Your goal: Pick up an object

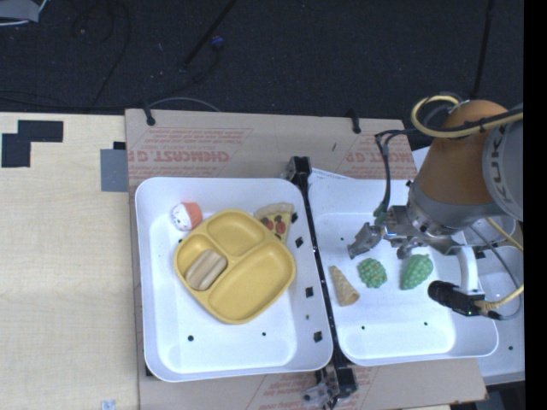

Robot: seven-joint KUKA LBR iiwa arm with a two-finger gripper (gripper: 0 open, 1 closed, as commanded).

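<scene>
- Nearest the camera, at 6 o'clock in the frame, the two white bins met along a black divider; the right bin (410, 348) showed bare floor along its front edge.
- Just beyond, a tan cone-shaped toy (344, 285) lay on the right bin's floor near the divider, its long axis running from 11 to 5 o'clock, point toward 11.
- Beside it at 3 o'clock sat a round green toy (372, 272), and further along that line a second green toy (416, 271), slightly tilted. The two were near each other but apart.
- In the left bin (162, 331), a yellow divided plate (237, 266) held a tan bread-like piece (204, 269) in one compartment.
- The gripper (382, 234) hung above the right bin, its fingers spread with nothing between them.
- The round green toy lay at about 6 o'clock from the gripper, close under it; the second green toy lay at about 4 o'clock and the cone at 7 o'clock, further off. By this reading, the round green toy was the likeliest pick, calling for a short drop toward 6 o'clock.
- A pizza-slice toy (275, 217) and a small white-and-orange toy (185, 216) rested at the left bin's far side.
- Farthest back, at 2 o'clock, the arm's orange band (457, 169) rose above the wrist.
</scene>
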